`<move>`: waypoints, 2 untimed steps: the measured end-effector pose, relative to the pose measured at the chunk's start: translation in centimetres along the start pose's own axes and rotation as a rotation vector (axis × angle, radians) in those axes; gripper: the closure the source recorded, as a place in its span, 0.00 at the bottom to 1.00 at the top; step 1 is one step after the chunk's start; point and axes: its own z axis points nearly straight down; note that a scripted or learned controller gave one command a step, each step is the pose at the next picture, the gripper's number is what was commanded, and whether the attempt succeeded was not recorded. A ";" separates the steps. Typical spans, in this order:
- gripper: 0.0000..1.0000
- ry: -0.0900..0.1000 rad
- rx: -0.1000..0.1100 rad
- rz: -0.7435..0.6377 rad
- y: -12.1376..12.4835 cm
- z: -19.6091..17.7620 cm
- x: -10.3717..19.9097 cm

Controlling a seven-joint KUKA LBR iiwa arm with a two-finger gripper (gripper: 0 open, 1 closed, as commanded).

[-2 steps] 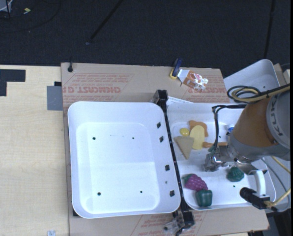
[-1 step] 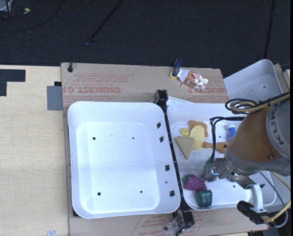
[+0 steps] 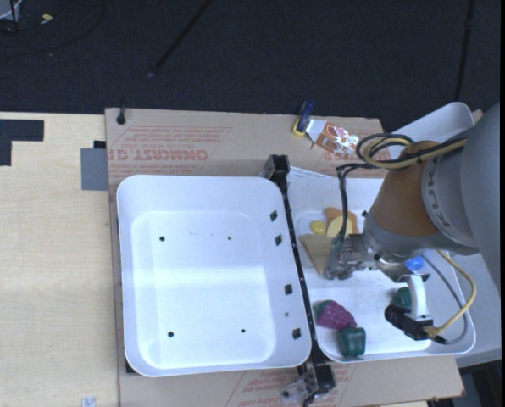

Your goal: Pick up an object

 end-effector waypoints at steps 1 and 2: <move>1.00 0.001 0.006 0.003 -0.3 -1.0 -0.1; 0.00 0.001 0.007 0.003 -0.3 -0.9 -0.2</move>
